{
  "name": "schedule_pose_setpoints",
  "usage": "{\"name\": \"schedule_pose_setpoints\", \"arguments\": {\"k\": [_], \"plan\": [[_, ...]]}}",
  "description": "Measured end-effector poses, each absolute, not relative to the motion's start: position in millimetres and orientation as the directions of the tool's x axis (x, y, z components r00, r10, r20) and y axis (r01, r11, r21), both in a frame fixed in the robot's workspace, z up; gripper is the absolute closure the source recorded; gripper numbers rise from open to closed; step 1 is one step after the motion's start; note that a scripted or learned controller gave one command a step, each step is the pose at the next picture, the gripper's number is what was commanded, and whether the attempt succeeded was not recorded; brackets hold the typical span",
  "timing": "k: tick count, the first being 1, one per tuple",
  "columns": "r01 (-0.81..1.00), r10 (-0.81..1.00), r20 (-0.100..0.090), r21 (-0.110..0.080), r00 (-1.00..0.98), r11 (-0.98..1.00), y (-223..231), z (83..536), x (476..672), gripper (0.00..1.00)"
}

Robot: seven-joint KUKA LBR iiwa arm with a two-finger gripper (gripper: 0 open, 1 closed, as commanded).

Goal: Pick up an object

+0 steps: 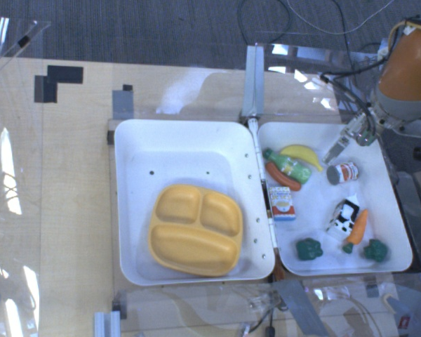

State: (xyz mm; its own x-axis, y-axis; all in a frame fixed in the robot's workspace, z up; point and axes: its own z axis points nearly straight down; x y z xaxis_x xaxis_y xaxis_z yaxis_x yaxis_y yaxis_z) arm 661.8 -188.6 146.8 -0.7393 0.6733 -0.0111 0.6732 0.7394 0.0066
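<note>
Above the right bin (400,209), near its far right corner, the gripper (335,150) hangs from the arm (405,69) with its slim fingers slanting down toward the bin's upper middle; they appear close together with nothing between them, though their exact spread is hard to judge at this size. No object is yet lifted. The candidates all lie in the right bin: a can (342,173) on its side just below the fingertips, a banana (303,154) and a green bottle (288,166) just to their left, a red sausage-like piece (283,178) touching the bottle, a small carton (283,203) against the divider, a cow figure (344,217) touching a carrot (357,229), and two broccoli pieces (309,248). The left bin (126,209) holds a yellow divided tray (196,228). Risk, as a judgement: the can, lying on its side, may roll away under a slanted approach; the banana, bottle and sausage crowd together, so fingers may strike a neighbour or close on two items.
</note>
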Motion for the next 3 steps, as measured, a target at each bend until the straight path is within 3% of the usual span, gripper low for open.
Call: {"name": "schedule_pose_setpoints", "arguments": {"k": [1,2,3], "plan": [[0.670,0.670,-0.021,0.013,-0.742,0.742,-187,160,665.4,1.00],[0.670,0.670,-0.021,0.013,-0.742,0.742,-187,160,665.4,0.00],[0.677,0.677,-0.009,0.005,-0.736,0.736,-206,88,581.0,0.00]]}}
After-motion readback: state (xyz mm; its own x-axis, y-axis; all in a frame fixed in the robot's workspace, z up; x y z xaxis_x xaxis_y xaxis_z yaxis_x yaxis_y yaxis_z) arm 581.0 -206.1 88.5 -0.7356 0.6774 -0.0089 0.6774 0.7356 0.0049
